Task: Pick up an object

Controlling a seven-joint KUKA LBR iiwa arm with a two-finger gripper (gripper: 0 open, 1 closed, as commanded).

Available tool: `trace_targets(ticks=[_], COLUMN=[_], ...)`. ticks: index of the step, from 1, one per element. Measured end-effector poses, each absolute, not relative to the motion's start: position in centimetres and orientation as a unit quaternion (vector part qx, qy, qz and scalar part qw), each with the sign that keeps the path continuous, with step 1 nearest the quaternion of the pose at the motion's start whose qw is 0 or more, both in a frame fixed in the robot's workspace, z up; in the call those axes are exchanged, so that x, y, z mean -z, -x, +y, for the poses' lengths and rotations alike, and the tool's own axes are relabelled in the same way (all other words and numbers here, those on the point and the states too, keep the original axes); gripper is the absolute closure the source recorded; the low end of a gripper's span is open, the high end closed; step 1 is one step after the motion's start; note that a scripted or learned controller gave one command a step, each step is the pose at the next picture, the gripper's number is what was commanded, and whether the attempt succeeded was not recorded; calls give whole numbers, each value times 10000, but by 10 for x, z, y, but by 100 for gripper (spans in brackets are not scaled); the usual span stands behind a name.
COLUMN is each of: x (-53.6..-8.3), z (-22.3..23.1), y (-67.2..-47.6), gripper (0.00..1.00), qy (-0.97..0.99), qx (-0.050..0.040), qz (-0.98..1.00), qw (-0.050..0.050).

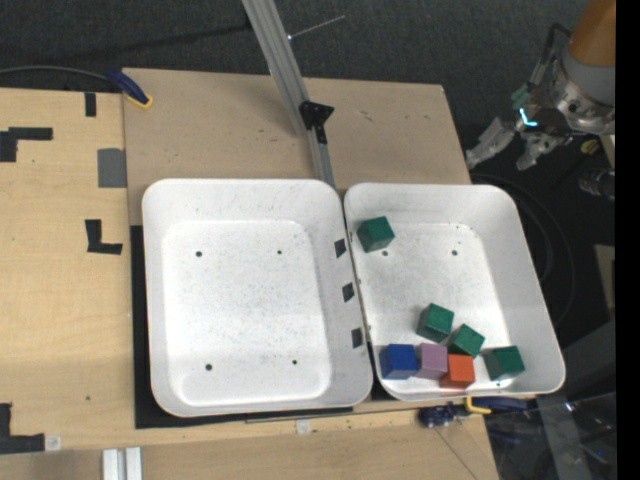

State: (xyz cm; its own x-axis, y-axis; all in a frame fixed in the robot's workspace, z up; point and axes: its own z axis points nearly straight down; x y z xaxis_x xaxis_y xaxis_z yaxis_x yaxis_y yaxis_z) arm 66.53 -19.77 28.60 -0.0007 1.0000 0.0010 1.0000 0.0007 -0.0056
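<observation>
Seven small cubes sit in the right bin [520, 258], and nothing is being lifted. Six of them crowd the near corner: a blue cube [400, 360] touching a purple cube [434, 359], an orange cube [460, 370] tucked just beside the purple one, and three green ones around them, one [436, 321] above the purple, one [467, 340] just above the orange, and one [504, 362] nearest the bin's right wall. A seventh, a lone green cube [375, 233], sits well apart from that cluster, up near the far left corner of the same bin, close to the divide between the bins.

The gripper [520, 140] hangs outside the bins altogether, beyond the right bin's far right corner, off the edge of the wooden bench [400, 128]. Its fingers look spread, with nothing between them, and every cube lies well apart from it. The lone green cube is the closest.

The left bin [160, 268] shows only its speckled white floor. The two bins touch along their inner rims. A slanted metal rail [285, 58] runs down toward that seam from the far side.
</observation>
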Motion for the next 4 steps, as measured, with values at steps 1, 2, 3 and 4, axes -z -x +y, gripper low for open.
trace_targets(ticks=[1,2,3,4], x=[-290,-227,-179,-131], z=[-197,-196,-187,-194], y=[-666,-672,-668,-666], gripper=[0,0,0,0], qy=[7063,7063,7065,7067], qx=[-11,-23,-19,-22], qz=[-7079,-7079,-7077,-7075], qw=[0,26,21,18])
